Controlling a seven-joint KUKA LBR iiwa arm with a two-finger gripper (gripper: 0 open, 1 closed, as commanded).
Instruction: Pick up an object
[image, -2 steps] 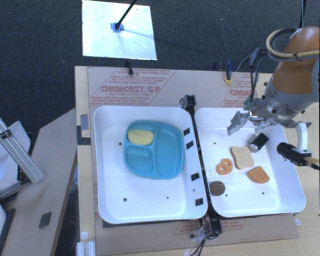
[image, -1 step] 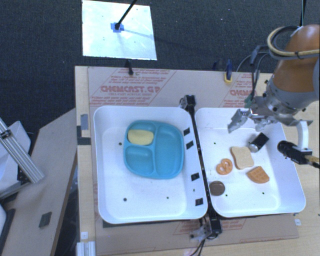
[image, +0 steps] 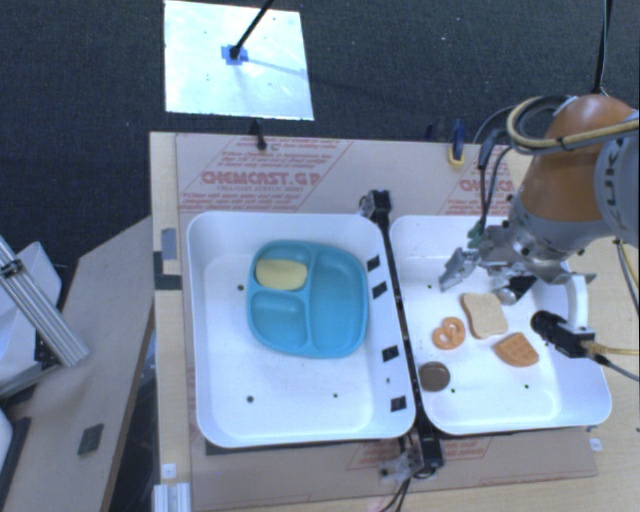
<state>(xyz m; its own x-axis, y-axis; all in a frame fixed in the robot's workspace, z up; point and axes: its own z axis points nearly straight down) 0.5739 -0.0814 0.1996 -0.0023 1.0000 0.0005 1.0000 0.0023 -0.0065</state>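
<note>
On a bench bearing 2 white bins, the arm is seen bent low over the right bin, its gripper angled leftward with fingers spread and nothing held. A toast slice, pretzel, orange piece and brown disc are laid below it.
</note>
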